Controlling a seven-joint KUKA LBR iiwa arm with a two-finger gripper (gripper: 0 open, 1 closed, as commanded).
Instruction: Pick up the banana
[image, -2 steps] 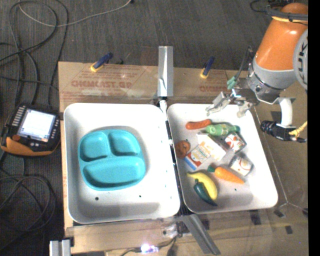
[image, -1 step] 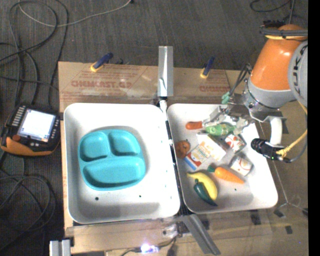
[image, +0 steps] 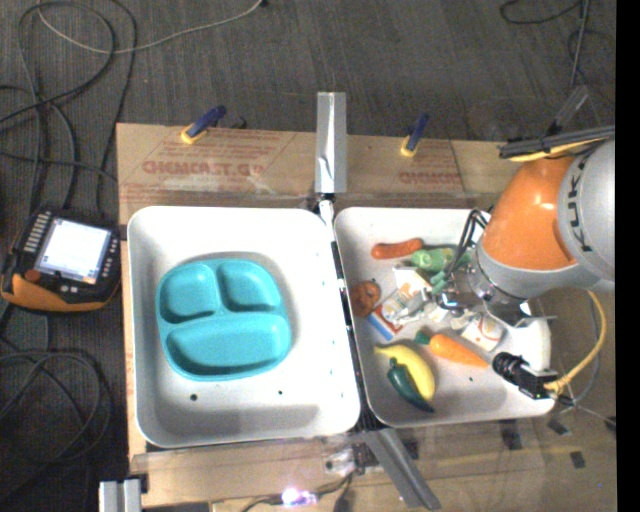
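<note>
We find the banana (image: 418, 372) low in the right bin (image: 350, 300), toward six o'clock, its long axis running from ten to four o'clock, a green pepper (image: 406, 385) touching its lower side. A carrot (image: 458, 349) lies just beside it at two o'clock. To grasp well, we judge the gripper (image: 452, 296) should close across the short axis, clear of the pepper. Its fingers' opening we cannot tell.

Cardboard-topped bench (image: 250, 165) bearing two white bins (image: 145, 330).
</note>
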